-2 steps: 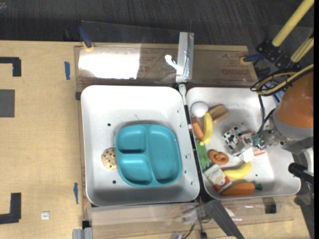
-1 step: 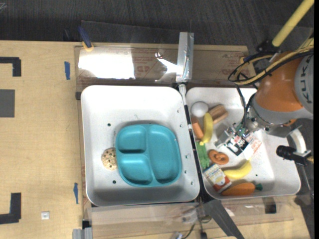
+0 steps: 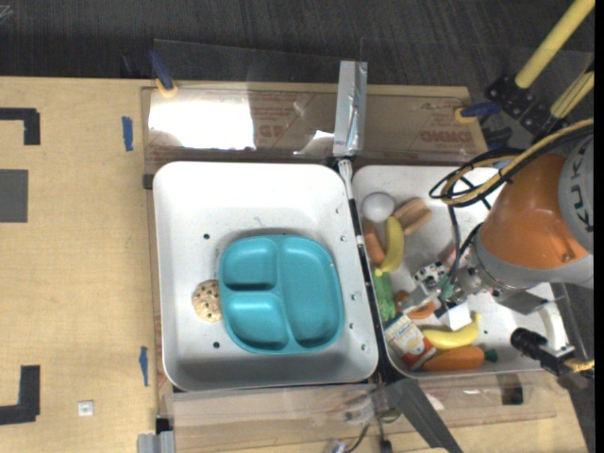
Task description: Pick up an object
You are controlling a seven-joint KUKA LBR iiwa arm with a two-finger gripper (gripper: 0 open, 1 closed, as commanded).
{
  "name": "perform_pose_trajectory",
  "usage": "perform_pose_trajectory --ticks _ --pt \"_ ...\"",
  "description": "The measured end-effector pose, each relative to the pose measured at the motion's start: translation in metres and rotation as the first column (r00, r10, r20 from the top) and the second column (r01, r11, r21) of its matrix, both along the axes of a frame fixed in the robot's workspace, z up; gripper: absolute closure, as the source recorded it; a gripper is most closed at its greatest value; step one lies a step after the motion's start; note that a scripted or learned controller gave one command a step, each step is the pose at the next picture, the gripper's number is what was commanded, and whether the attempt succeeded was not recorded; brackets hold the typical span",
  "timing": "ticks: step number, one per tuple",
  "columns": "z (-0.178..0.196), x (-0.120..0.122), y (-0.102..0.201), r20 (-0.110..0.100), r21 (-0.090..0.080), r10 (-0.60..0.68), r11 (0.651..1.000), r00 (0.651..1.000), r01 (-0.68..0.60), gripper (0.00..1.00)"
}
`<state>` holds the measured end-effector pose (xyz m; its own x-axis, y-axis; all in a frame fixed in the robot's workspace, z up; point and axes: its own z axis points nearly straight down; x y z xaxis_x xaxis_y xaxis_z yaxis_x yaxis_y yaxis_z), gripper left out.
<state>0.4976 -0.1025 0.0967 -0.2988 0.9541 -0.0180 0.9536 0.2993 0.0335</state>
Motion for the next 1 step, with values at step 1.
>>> perform_pose_trajectory --ticks 1 --pt "0.0101 0.0008 0.0005 0.002 0.001 0.000 1.000 1.000 0.000 1.00"
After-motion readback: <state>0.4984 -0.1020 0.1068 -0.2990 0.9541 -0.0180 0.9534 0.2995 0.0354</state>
